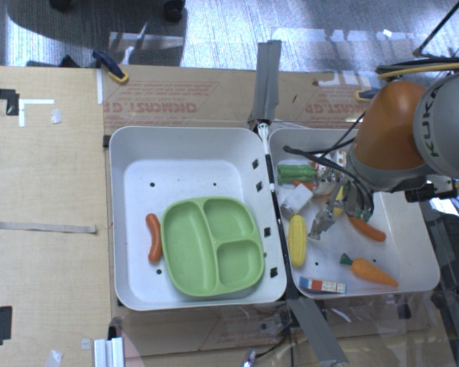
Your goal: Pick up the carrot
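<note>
Two shallow white bins sit side by side on the bench. In the left bin point(126, 205) a green divided plate point(213, 245) with three compartments lies toward the near side, and a small sausage point(154, 237) lies just beside its left edge, apart from it. The arm point(413, 128) reaches in from the right over the right bin point(421, 274), with its orange band above the far right part of that bin. The gripper point(327, 214) hangs low over the middle of the right bin, and its jaws stand apart with nothing between them. A corn cob point(297, 240) lies upright along the left wall of the right bin, just left of the gripper. A green vegetable point(297, 173) lies at the far left of that bin, and some white and pale pieces sit beneath it, too cluttered to tell apart. The carrot point(372, 271) lies on the bin floor near the front right corner, its green top pointing left and its orange tip pointing right, well clear of the gripper. Another orange piece point(366, 229) lies just right of the gripper, farther back than the carrot; what it is cannot be told. A small flat tube point(322, 285) with red and blue ends rests against the near wall, left of the carrot.
</note>
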You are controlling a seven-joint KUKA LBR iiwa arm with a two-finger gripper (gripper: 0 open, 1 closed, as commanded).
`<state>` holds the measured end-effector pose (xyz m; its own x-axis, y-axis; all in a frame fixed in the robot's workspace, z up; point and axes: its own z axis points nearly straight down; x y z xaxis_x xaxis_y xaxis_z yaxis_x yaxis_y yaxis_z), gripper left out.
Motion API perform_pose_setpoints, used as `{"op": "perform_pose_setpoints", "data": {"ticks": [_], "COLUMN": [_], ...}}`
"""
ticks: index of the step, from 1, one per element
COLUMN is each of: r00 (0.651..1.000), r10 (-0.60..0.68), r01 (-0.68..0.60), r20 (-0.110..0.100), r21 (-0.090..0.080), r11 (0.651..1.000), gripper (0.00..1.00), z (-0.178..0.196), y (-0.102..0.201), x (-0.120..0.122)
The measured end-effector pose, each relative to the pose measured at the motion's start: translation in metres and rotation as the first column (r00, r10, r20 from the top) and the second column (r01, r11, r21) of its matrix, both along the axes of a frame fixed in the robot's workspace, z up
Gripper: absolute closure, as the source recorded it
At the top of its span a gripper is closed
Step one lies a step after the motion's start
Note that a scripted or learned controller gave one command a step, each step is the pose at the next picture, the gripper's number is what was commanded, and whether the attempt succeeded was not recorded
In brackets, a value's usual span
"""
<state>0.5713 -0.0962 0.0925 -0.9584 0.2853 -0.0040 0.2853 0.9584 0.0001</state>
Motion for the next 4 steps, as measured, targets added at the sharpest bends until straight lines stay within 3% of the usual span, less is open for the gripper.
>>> {"op": "perform_pose_setpoints", "data": {"ticks": [1, 2, 3, 4], "r00": [1.0, 0.989, 0.924, 0.967], "r10": [0.007, 0.145, 0.381, 0.254], "r01": [-0.007, -0.145, -0.381, -0.254], "r20": [-0.001, 0.001, 0.001, 0.001], "r21": [0.0, -0.001, -0.002, 0.0], "r11": [1.0, 0.989, 0.924, 0.967], "gripper": [0.0, 0.0, 0.0, 0.0], "z": [0.0, 0.0, 0.0, 0.02], "y": [-0.056, -0.078, -0.058, -0.079], "x": [-0.075, -0.091, -0.091, -0.08]}}
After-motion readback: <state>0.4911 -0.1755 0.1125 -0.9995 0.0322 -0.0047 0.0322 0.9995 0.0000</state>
